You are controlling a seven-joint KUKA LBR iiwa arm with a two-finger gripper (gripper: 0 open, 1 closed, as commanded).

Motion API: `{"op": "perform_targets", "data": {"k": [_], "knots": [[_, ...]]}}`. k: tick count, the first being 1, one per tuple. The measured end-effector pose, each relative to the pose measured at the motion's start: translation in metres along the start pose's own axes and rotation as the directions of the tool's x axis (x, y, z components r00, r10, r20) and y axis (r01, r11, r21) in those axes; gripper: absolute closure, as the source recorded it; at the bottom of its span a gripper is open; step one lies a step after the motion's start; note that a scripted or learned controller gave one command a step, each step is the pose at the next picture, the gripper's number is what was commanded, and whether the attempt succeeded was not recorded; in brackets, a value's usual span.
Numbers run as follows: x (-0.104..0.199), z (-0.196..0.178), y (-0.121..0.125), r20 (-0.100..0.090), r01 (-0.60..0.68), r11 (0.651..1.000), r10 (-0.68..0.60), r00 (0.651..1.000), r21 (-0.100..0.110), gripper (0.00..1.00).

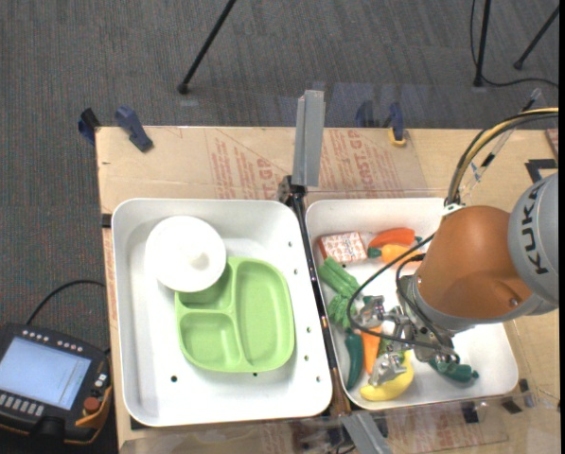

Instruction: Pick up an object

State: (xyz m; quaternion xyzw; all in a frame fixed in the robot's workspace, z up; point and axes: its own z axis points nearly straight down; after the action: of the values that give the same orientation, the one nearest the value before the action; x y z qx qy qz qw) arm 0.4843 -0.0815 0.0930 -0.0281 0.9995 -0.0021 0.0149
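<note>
While the hand [393,359] hung low at the right bin's [495,353] near edge, a yellow toy [396,383], perhaps a banana, lay directly beneath; its grip state I couldn't tell.

Well left of the claw [393,348] you have the left bin [131,348]: green divided plate [254,320] lying flat, white bowl [186,253] overlapping its far-left corner. Farther left, off the bench, teach pendant [41,376], screen lit. Beyond the claw, grey post [309,140] at the bins' far junction; blue clamps [131,126] on the cardboard [216,159] edge.
</note>
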Motion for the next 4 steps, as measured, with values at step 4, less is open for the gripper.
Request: {"op": "perform_targets", "data": {"k": [4], "knots": [[-0.0018, 0.0005, -0.0015, -0.001, 0.133, 0.991, -0.133, 0.991, -0.003, 0.00]]}}
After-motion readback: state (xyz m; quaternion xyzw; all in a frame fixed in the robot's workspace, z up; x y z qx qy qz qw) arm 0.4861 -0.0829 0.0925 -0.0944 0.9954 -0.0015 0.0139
